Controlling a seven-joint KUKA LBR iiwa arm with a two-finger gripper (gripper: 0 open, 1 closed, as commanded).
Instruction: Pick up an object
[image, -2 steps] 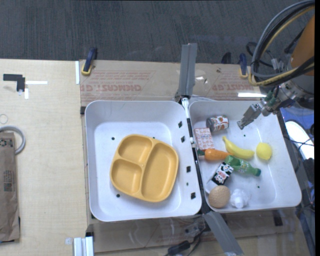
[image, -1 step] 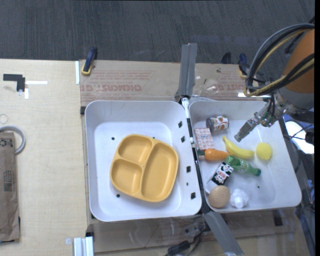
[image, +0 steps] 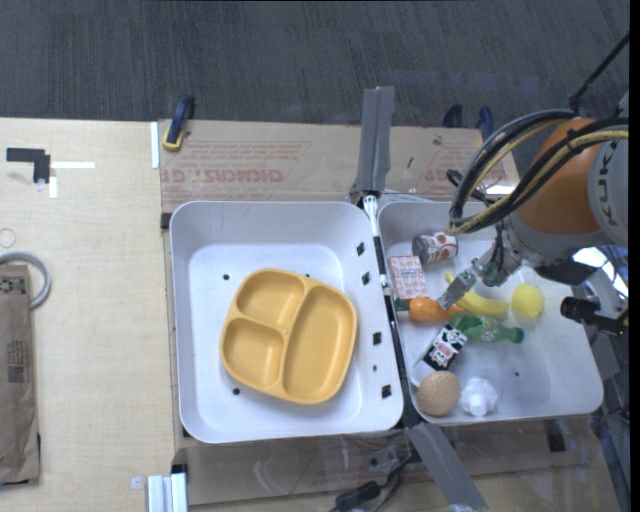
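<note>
the tool (image: 462, 287) hangs low in the right bin (image: 570, 395), just above the banana (image: 487, 303) and beside the carrot (image: 428, 310); whether it grips anything, i cannot tell.

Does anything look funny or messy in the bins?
Nothing looks spilled or broken. The yellow divided plate lies tilted in the left white bin, and the toy food sits jumbled in the right white bin.

Toy carrot (image: 428, 309), small and orange, flat in the right bin (image: 560, 395) near its left wall.
</note>
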